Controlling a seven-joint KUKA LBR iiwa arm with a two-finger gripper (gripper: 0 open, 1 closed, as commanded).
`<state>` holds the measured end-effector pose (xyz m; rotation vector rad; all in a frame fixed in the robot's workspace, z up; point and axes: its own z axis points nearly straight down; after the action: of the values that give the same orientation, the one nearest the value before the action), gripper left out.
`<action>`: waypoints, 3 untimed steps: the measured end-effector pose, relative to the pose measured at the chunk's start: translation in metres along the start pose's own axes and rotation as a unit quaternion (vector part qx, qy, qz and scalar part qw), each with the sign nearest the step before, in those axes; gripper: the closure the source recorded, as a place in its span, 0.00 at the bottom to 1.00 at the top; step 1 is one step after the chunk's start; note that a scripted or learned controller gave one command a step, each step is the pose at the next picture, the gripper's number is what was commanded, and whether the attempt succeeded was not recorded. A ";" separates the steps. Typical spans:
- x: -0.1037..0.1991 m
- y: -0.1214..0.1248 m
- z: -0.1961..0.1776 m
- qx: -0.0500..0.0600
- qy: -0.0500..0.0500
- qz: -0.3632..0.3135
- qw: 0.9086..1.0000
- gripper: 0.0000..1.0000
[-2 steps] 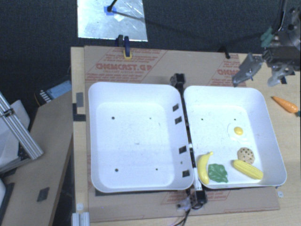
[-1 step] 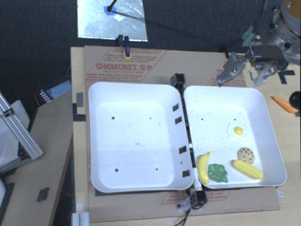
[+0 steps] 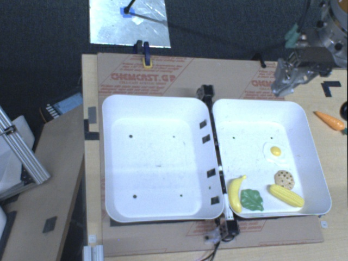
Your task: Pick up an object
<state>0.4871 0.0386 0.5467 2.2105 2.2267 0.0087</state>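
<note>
At the near edge of the counter a small bundle of wires and a clip sits under the seam where the two white bins meet. In the right bin, all the objects lie in the near part. A yellow banana lies close to the wall that the bin shares with the left one, with its tip pointing away from the camera. A green leafy piece touches the banana on its right side. Further right a yellow corn cob lies at a slant near the front wall, and just behind it there is a round brown cookie. A little farther back a fried egg lies flat, white with a yellow middle, apart from the others.

The left bin shows a bare white floor with a few small dark dots. Black clips hold the two bins together along the seam.

Outside the right bin, on the counter at the right, an orange carrot lies on the wood.

Beyond the far right corner of the right bin the gripper hangs above the counter, not over any object. Its fingers hold nothing; how far they are open I cannot tell, because the metal parts blur together.

Farthest away, a shiny metal sheet lies on the dark floor, and a blue and yellow clamp grips the back edge of the counter.
</note>
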 end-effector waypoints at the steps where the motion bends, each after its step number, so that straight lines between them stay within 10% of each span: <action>1: 0.094 0.012 0.046 0.004 0.000 -0.003 1.000 1.00; 2: 0.171 -0.001 0.010 0.001 0.002 -0.003 1.000 1.00; 3: 0.197 0.015 0.087 0.006 -0.002 0.000 1.000 1.00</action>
<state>0.5008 0.2355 0.4603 2.2157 2.2303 -0.0082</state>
